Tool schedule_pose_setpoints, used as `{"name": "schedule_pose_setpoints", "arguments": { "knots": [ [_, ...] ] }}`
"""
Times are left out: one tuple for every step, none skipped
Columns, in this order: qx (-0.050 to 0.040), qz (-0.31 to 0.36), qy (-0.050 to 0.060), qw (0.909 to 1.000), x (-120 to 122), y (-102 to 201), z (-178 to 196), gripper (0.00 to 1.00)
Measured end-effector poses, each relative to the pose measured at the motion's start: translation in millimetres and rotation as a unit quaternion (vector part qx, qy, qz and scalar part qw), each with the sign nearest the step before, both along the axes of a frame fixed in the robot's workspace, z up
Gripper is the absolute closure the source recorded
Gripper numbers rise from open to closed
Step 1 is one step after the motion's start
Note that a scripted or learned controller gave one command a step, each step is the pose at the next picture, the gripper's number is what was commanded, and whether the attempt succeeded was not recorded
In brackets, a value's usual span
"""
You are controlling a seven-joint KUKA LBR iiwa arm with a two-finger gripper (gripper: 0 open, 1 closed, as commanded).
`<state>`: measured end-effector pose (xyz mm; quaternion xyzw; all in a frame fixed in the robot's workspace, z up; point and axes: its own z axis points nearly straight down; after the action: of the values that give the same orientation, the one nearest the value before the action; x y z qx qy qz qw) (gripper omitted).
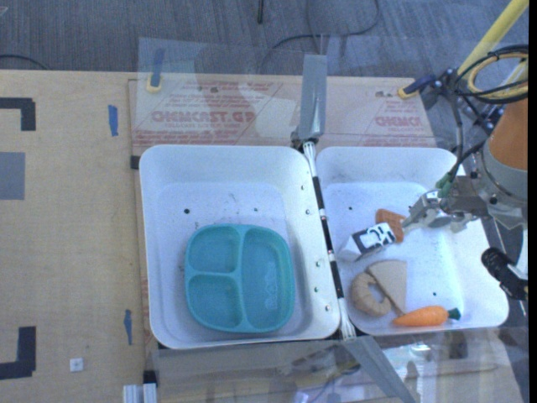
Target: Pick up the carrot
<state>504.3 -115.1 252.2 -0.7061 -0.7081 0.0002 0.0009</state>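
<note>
The carrot [422, 316] is orange with a green tip. It lies on its side at the front edge of the right bin [470, 263]. My gripper [417, 217] is further back in the same bin and well away from the carrot. Its tip is next to a small orange piece [389, 220]. Nothing shows in its grasp.
A bagel [366, 295] and a tan bread wedge [394, 280] lie just left of the carrot. A black-and-white item [373, 239] sits near the bin's left wall. A teal divided plate [239, 277] lies in the left bin [159, 225]. Cables hang at the right.
</note>
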Motion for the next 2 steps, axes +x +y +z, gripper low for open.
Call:
{"name": "schedule_pose_setpoints", "arguments": {
  "knots": [
    [0.0001,-0.013,0.000,0.9999,13,-23,-133,0.00],
    [-0.0012,0.038,-0.008,0.9993,-14,14,-163,0.00]
  ]
}}
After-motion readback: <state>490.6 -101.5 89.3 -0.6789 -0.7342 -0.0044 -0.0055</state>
